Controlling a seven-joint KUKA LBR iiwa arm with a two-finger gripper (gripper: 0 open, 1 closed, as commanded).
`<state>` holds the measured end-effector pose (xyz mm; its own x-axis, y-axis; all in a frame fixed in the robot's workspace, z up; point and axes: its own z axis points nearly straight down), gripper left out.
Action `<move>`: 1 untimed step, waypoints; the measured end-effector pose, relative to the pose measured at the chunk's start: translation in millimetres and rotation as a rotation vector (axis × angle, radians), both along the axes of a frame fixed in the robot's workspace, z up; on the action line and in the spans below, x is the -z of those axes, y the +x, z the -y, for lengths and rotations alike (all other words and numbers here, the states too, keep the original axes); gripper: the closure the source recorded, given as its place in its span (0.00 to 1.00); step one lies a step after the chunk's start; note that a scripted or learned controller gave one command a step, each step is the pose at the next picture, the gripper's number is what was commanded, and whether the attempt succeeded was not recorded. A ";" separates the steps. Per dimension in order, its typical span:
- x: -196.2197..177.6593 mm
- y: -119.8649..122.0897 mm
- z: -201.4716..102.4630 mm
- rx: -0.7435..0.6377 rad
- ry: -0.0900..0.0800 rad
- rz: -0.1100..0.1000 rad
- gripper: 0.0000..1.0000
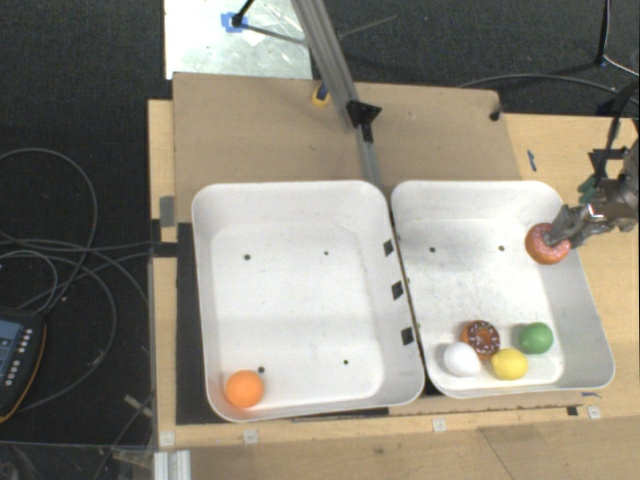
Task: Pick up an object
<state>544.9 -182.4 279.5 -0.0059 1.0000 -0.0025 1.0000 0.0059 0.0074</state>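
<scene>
Pincer (pixel 566 226) closed on pink donut (pixel 546 245), at right bin's (pixel 470 268) right wall. Chocolate donut (pixel 482 337), white ball (pixel 461 359), lemon (pixel 510 364), lime (pixel 536 338) cluster at its near edge.

Wooden counter (pixel 440 118) bearing two white bins: left bin (pixel 290 200) touching right bin (pixel 470 196) along their inner rims.

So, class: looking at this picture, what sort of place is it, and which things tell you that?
Probably a robotics lab or test bench. Two shallow white plastic bins sit side by side on a brown bench, a metal gripper reaches over a pink doughnut-shaped toy, and black cables trail across the dark floor.
</scene>
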 end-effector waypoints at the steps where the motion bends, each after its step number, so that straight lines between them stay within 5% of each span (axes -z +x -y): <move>1: -2.9 1.9 -49.3 -0.005 0.004 -0.005 1.00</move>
